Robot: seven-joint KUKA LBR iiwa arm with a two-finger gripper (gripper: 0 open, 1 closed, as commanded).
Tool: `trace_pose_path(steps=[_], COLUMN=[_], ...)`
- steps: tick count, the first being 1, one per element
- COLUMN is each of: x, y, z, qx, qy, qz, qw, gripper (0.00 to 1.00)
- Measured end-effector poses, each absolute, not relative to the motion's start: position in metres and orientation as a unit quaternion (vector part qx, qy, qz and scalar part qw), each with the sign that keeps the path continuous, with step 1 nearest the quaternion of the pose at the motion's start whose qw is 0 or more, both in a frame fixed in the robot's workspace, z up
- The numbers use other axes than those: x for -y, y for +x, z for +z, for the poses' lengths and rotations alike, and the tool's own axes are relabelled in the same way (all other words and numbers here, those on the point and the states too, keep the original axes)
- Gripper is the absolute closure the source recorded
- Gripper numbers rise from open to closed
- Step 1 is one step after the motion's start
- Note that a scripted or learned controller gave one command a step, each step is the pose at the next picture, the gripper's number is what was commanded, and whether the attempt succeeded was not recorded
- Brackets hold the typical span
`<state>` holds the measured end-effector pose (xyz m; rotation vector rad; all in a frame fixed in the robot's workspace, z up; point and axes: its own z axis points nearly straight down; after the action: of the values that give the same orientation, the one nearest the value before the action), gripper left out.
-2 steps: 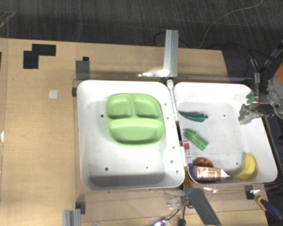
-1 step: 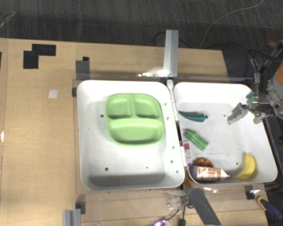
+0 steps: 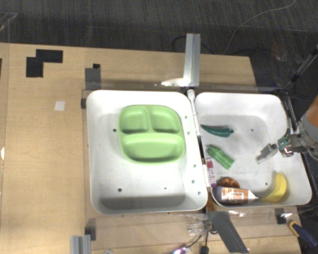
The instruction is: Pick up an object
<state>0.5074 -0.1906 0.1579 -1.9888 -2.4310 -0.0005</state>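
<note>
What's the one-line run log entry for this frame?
pincer: over right bin, near right wall, holding nothing | banana: near corner, untouched | green tray: left bin | pick: not done

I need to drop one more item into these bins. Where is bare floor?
Left bin: bare strips left of and in front of the green tray. Right bin: bare along the far wall, behind the dark green item. Crowded: its near edge, with packet and banana.

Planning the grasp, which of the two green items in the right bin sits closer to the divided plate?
The lighter ridged green piece, lower and further left than the dark green pepper-like one.
</note>
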Motion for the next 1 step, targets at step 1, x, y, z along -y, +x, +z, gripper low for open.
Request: trace_pose_path(steps=[1], x=[0.2057], y=[0.4877], z=[0.099], qx=[0.784], qy=[-0.621], qz=[-0.0004], qw=[0.0], gripper=[0.0])
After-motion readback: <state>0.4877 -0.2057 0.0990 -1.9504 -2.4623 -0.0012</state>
